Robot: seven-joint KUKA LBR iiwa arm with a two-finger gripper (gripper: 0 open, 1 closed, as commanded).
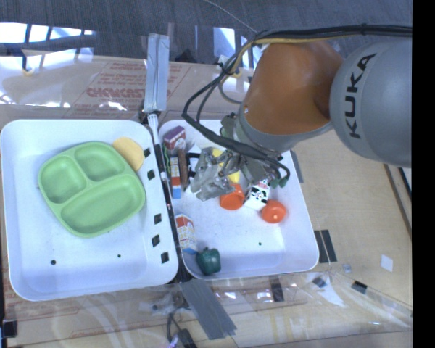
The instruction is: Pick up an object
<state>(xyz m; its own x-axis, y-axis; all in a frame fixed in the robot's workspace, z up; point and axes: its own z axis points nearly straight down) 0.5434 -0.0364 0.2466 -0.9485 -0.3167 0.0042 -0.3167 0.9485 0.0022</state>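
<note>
Among the clutter of the right bin [301, 249], an orange piece [232, 199] lies just under the gripper [212, 178], with a second orange piece [273, 212] and a small black-and-white toy [258, 193] close beside it. The arm [304, 93] is low over this group, so the step in hand looks like the reach before a grasp, and I cannot tell whether anything is taken. The next move calls for closing on one object only, then lifting straight — the neighbours are very near, while the green tray [93, 187] in the left bin [22, 267] is well apart.

Green tray [94, 188] looks smooth, matt plastic.
</note>
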